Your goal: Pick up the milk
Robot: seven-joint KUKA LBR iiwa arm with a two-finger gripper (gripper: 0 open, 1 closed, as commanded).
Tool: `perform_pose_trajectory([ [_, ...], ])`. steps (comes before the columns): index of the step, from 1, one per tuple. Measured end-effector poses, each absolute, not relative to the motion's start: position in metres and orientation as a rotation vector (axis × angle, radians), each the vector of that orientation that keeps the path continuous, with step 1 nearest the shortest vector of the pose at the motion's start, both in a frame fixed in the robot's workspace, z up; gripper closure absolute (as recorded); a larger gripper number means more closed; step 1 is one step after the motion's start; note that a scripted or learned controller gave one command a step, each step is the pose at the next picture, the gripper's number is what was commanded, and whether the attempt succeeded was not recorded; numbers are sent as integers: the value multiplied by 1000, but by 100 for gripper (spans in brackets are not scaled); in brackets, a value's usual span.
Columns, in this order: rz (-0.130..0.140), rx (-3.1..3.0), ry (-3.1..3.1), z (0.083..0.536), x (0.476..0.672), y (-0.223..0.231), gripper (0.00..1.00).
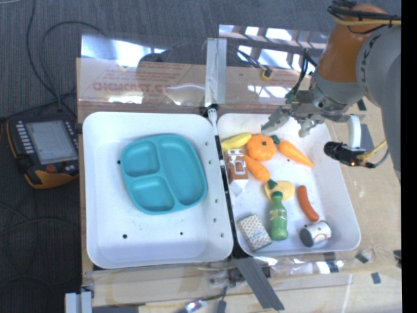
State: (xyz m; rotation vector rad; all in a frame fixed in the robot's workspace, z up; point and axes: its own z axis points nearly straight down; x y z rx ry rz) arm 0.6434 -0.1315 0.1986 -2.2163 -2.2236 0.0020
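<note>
Overhead, spread empty fingers (292,119) above right bin (345,204), bench on dark carpet (163,8).

End effector (290,120) hovers open above the right bin's (345,204) far end; the milk (253,232), probably the small carton, lies near.

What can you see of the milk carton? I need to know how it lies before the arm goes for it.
The milk carton is a small white and brown box, like printed cardboard, lying flat at the left wall of the right bin. It sits just below the banana and left of the orange pieces; whether it touches them I cannot tell. Its print is too small to read. The gripper hangs apart, up and to its right.
</note>
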Motion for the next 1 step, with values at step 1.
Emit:
perform_pose_trajectory([
  [1, -13, -2179, -2297, 118, 607, -108, 0],
])
